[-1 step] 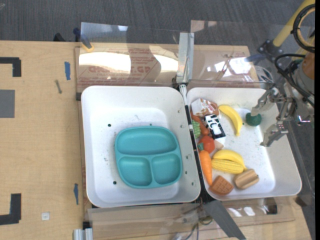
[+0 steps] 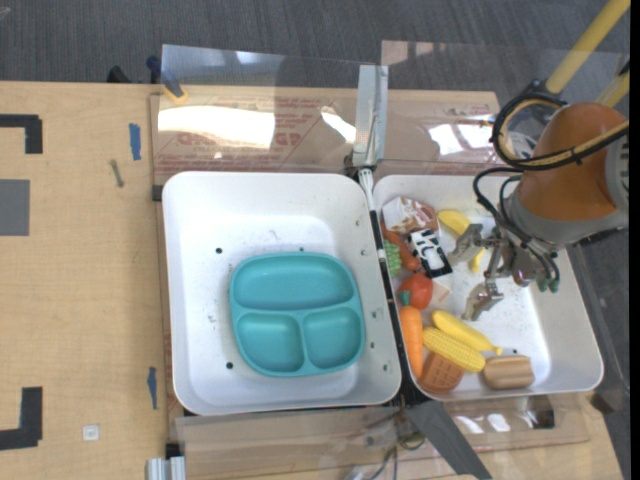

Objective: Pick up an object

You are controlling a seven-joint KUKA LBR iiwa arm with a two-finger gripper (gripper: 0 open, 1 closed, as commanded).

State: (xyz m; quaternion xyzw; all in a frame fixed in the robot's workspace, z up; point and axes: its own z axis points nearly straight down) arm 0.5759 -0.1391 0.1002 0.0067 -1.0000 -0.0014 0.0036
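Note:
My gripper (image 2: 478, 270) hangs low over the middle of the right bin (image 2: 570, 338), under the orange wrist band. Its two fingers stand spread open above the bin floor, with nothing held between them. Toy food lies around it: a small yellow piece (image 2: 454, 221) at the upper left, a black-and-white item (image 2: 429, 249) and a red tomato (image 2: 417, 291) to the left, and two yellow corn cobs (image 2: 456, 345) just below. A tan bun (image 2: 508, 371) lies at the bin's front.
An orange carrot (image 2: 411, 334) and a brown waffle-like piece (image 2: 440, 372) lie along the right bin's left front. A teal divided plate (image 2: 296, 311) sits in the left bin (image 2: 200, 228). A clear screen (image 2: 371, 113) stands behind the bins.

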